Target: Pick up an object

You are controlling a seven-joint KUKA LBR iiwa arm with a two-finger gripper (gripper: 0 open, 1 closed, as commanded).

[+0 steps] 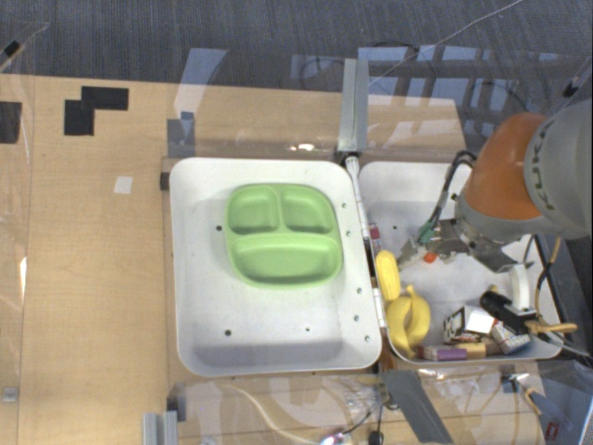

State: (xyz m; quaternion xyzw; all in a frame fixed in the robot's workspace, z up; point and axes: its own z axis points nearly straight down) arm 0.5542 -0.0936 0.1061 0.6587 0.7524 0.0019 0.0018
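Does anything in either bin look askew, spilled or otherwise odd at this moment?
Nothing looks spilled or damaged. The green divided plate lies flat in the left bin. In the right bin, the bananas and small items crowd the near corner in a jumble, the bananas against the dividing wall.

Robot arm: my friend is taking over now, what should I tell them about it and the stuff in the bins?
Gripper: low inside the right bin, near its middle; nothing seen between its fingers.
Things: yellow bananas lie by the right bin's left wall, small clutter sits in its near right corner. The green divided plate lies in the left bin.
Done: no object lifted yet.
Left: grab one thing and raise it.
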